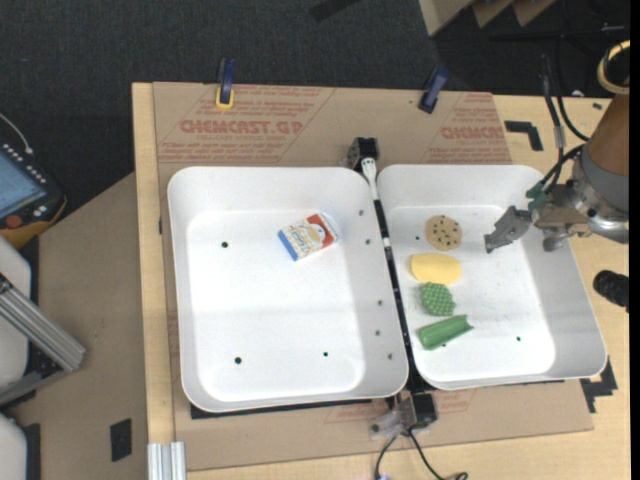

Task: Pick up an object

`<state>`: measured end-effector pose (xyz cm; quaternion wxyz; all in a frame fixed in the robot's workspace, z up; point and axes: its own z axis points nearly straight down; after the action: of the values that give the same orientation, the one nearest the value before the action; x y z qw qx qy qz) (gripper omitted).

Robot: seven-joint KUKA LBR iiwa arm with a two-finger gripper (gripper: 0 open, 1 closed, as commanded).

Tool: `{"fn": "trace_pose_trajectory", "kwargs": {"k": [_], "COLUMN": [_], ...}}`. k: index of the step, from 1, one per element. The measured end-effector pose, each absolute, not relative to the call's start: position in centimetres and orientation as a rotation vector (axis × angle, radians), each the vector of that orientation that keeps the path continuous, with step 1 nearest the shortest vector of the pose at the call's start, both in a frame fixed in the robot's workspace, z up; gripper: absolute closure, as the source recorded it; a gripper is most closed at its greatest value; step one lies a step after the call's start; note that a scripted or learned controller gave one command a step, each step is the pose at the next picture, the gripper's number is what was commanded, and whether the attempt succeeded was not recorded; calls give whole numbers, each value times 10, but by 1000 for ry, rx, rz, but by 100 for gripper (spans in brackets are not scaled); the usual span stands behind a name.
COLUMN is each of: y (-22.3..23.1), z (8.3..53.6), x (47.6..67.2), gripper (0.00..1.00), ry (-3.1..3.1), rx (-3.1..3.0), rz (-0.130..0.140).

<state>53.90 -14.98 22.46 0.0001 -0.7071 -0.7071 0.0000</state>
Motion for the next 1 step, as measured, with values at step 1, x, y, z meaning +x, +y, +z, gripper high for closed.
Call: {"fn": "trace_pose_trajectory", "kwargs": {"k": [1], "y": [-90], "z": [308], "x": [514], "gripper": [0], "ry": [-2233], "rx": [-2218], "rz": [-11]}}
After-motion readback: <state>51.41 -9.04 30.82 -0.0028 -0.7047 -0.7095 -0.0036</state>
